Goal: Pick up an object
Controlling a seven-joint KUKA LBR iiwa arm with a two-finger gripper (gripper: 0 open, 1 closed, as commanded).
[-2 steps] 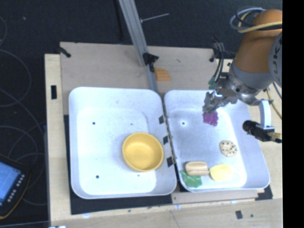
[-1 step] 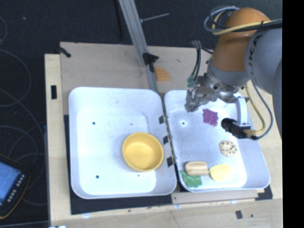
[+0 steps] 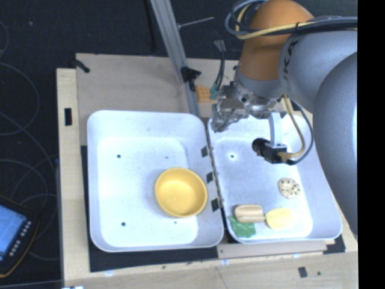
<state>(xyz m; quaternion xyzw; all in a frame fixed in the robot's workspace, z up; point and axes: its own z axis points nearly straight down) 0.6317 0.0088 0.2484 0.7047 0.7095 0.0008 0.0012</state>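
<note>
The arm is working at the reach stage: nothing is picked up yet, by the look of it. The gripper (image 3: 221, 120) is hanging over the far left corner of the right bin (image 3: 313, 179), close to the divide between the two bins. Whether it is apart or together, I cannot tell; nothing is showing between its tips.

The likely targets are lying well apart from it along the near edge of that bin: a tan block (image 3: 248, 213), a yellow piece (image 3: 279, 218) just right of it, a green scrap (image 3: 242, 227), and a spotted disc (image 3: 289, 188) further back. A yellow bowl (image 3: 180, 192) is sitting in the left bin (image 3: 120, 137).

The next move is calling for travel toward the near side, then a descent squarely over one item.
</note>
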